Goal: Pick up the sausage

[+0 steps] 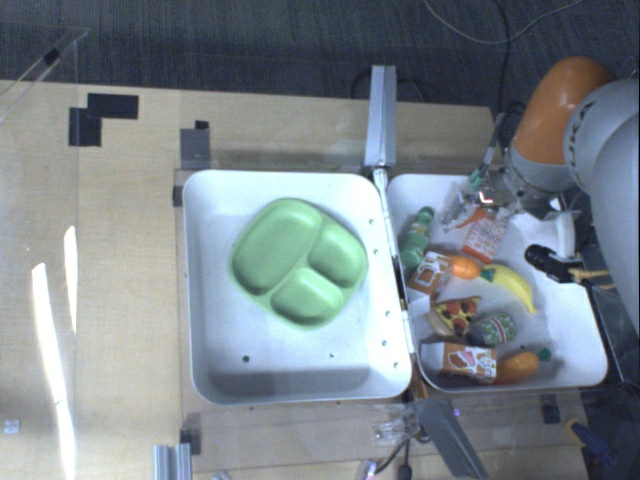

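My gripper (474,204) hangs over the far part of the right bin (585,353), at the end of the grey arm with its orange band (558,108). Just in front of it lies a red-orange packet (486,237). I cannot pick out a sausage with certainty among the toy foods crowded in this bin. The nearest brownish things are a small carton (430,273) and a box (468,361) at the near edge.
The right bin also holds a green bottle (416,230), an orange (466,266), a banana (516,287), a pizza slice (455,316), a dark can (496,328) and a carrot (520,366). In the left bin (215,358) sits a green divided plate (298,260). A metal divider (382,118) stands between the bins.
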`<state>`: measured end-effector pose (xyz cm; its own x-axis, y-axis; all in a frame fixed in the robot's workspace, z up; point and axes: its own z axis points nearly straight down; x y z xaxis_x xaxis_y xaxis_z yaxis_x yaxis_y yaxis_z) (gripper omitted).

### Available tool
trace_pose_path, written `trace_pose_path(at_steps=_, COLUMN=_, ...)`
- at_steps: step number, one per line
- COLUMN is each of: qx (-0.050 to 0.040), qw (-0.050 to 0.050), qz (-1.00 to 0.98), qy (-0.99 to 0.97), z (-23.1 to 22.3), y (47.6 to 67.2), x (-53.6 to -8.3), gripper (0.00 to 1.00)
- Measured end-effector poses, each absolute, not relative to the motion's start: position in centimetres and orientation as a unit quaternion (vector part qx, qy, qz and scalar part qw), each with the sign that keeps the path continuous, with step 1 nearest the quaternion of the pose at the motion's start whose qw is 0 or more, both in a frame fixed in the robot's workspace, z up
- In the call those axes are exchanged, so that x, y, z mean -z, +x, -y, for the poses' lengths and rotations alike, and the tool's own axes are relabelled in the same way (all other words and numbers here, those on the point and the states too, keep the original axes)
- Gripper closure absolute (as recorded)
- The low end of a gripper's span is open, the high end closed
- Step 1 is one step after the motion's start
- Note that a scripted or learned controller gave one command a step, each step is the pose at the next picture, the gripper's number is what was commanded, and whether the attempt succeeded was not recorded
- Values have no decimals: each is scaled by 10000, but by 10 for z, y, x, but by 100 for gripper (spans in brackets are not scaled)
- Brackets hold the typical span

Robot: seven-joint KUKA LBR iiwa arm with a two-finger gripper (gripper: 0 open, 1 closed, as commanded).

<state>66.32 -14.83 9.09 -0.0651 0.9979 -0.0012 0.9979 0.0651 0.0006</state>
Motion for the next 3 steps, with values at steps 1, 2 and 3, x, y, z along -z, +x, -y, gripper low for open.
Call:
trace_pose_path(at_steps=1, qx=27, qw=60, qz=-7313, qy=6821, z=152, y=665, x=-104, gripper=100)
trace_pose_path(at_steps=2, qx=14, qw=75, qz=-7316, qy=6817, z=151, y=666, x=-104, gripper=0)
trace_pose_path(at_steps=3, qx=31, qw=20, qz=-7246, qy=6892, z=151, y=670, x=-97, gripper=0)
